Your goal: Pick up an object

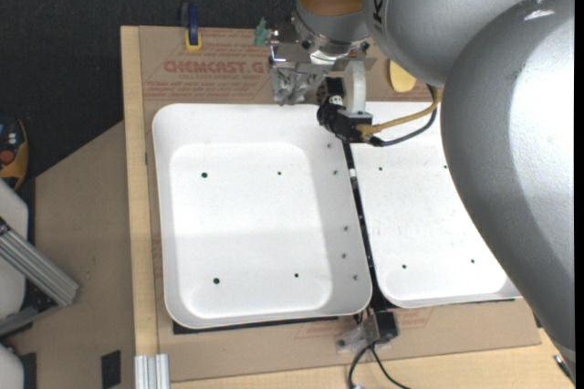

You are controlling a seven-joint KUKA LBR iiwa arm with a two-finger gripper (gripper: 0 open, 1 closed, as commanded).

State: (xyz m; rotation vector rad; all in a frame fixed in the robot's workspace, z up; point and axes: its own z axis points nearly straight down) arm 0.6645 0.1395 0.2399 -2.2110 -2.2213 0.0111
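Gripper (pixel 294 88) hovering past left bin (pixel 169 195) far rim; finger state unreadable; needing object located before descending.

Two white bins: left bin (pixel 246 214), right bin (pixel 429 223). One grey arm (pixel 493 58), one gripper (pixel 315 90). One blue clamp (pixel 192 24). One brown board (pixel 219 68).

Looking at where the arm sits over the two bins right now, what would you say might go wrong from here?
1. The gripper hangs at the far rim of the left bin, near the seam with the right bin; a straight descent might strike a rim.
2. A yellow cable loops from the wrist low over the right bin and could snag on its edge.
3. The arm covers much of the right bin, so whatever lies under it cannot be checked.
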